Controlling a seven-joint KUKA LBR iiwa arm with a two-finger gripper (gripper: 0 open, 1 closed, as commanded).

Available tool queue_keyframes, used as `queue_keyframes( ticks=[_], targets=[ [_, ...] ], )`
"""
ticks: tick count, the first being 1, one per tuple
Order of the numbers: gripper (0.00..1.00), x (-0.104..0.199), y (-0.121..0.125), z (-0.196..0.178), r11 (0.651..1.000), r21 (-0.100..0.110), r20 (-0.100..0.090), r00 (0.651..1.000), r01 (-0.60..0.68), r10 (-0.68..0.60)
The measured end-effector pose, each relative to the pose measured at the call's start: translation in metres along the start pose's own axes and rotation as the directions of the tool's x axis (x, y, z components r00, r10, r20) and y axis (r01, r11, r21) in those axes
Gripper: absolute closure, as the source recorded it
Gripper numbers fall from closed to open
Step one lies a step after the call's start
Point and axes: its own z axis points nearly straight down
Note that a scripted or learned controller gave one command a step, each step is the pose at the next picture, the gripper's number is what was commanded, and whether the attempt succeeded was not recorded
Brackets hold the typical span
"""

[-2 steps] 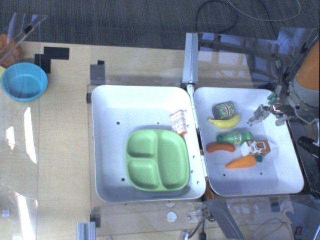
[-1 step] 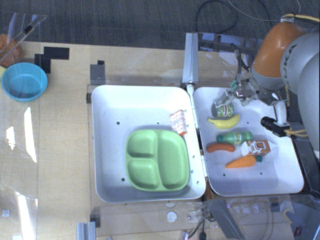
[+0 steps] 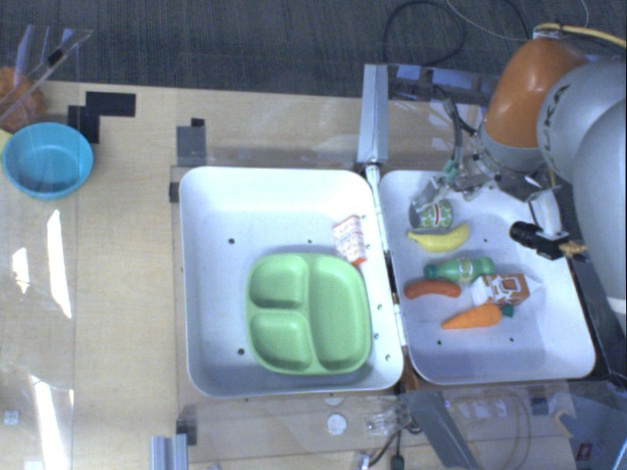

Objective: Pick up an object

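Camera view: 2 white bins side by side. Gripper (image 3: 468, 176) low over right bin (image 3: 549, 355), far corner, just above a tilted can (image 3: 432, 211); finger spread impossible to tell. Below the can: banana (image 3: 438, 236), green bottle (image 3: 460, 268), sausage (image 3: 431, 289), carrot (image 3: 472, 317), small carton (image 3: 506, 287). Left bin (image 3: 211, 262): green 3-compartment tray (image 3: 309, 313), snack packet (image 3: 350, 238) beside it.
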Motion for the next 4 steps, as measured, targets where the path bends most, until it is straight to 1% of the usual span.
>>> queue_keyframes(
  ticks=[1,2,3,4],
  targets=[
    [0.00,0.0032,-0.0095,-0.0004,0.996,-0.017,0.001,0.996,0.090,-0.090],
    [0.00,0.0040,-0.0050,-0.0004,0.984,0.001,0.002,0.984,0.179,-0.179],
    [0.00,-0.0023,-0.0004,0.0000,0.965,0.016,-0.016,0.965,0.263,-0.262],
    [0.00,-0.0016,-0.0013,0.0006,0.948,0.020,-0.017,0.948,0.318,-0.318]
  ],
)
